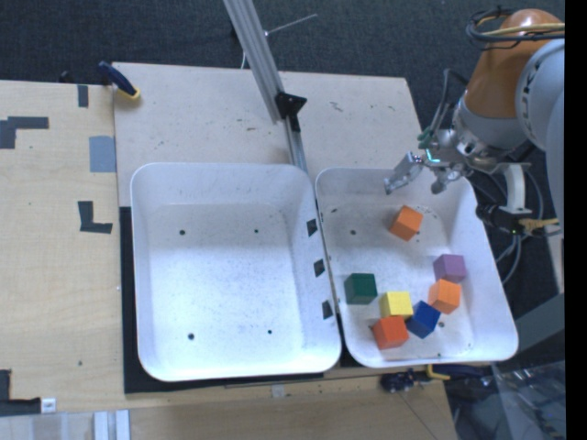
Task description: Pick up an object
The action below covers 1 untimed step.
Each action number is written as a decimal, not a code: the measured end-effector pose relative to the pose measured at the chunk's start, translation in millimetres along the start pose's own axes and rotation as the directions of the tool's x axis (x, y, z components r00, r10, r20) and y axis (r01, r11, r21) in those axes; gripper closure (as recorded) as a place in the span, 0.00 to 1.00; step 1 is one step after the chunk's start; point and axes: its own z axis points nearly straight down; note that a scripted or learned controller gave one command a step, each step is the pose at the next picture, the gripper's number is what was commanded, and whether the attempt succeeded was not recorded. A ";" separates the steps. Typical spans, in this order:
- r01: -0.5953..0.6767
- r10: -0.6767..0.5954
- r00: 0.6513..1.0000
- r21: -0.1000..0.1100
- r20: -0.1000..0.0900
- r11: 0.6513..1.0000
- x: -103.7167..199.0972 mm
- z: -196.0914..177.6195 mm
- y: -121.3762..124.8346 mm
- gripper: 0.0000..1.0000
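My gripper (419, 180) hangs over the far edge of the right bin (486, 273), its two fingers spread open with nothing between them. An orange block (406, 222) lies just below and slightly left of it, apart from the fingers. Further toward the near side lie a green block (360, 288), a purple block (449, 267), a second orange block (445, 295), a yellow block (396, 304), a blue block (423, 320) and a red-orange block (389, 332), the last four clustered together.
The left bin (156, 273) sits beside the right one, sharing a divider with black clips (319, 266). A slanted metal rail (261, 58) crosses the bench behind the bins. Cables (514, 211) hang at the right bin's outer side.
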 end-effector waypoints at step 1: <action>0.001 -0.001 1.000 -0.005 0.002 1.000 -0.2 -3.3 1.1 0.00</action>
